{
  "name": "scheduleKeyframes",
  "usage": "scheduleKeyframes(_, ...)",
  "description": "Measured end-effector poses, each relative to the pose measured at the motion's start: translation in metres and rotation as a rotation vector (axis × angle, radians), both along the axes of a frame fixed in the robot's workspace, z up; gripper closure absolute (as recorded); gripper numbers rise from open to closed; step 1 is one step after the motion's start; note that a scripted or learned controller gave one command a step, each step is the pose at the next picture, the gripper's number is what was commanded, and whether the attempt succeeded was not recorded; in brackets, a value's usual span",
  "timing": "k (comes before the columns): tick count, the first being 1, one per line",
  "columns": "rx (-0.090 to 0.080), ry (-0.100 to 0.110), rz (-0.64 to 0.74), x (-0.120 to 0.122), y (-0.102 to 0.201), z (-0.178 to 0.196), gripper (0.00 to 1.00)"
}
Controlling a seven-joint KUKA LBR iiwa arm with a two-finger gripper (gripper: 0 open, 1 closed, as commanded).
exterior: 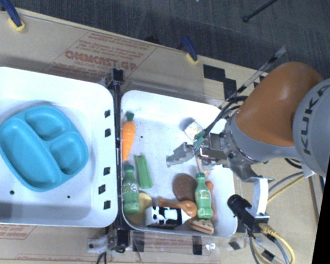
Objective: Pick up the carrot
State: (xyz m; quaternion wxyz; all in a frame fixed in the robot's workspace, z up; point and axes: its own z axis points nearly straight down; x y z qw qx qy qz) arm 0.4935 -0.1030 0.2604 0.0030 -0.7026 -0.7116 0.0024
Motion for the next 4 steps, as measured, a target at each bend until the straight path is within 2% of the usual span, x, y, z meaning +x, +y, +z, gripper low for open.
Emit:
scheduleKeyframes(1, -0.002, 0.01, -0.048, 0.057, -0.006, -0.093, 0.0)
scheduleKeyframes(2, -0.006, 0.002, -0.01, 0.123, -0.003, -0.17, 0.0)
scheduleKeyframes(3, -0.005, -0.005, -0.199, 0.125, 0.005, -0.168, 0.0)
scheduleKeyframes(4, -0.004, -0.002, -0.744, 0.124, 0.003, -0.168, 0.0)
